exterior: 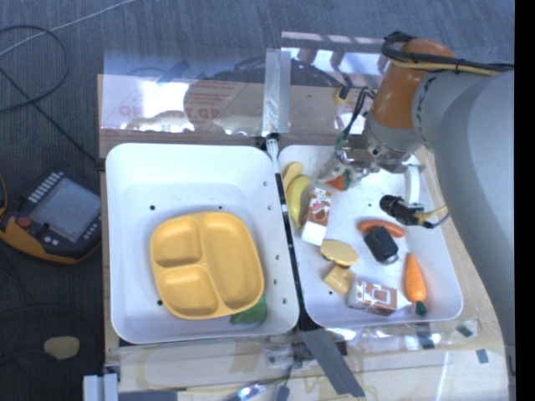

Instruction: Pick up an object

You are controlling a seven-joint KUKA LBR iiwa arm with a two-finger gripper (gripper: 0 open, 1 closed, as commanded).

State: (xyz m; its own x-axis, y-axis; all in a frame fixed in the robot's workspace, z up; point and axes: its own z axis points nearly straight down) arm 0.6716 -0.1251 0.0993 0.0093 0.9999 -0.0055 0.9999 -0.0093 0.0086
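My gripper hangs low over the far end of the right bin, under the orange wrist band. A small red piece lies right beside its tip, and whether they touch I cannot tell. Nearby lie a banana, a brown snack packet, a white block, a yellow slice, a tan block, a brown box, a carrot, a black item and a red sausage.
The left bin holds a yellow divided plate with a green piece at its near edge. A cardboard wall stands behind both bins. A teach pendant and cables lie on the floor at the left.
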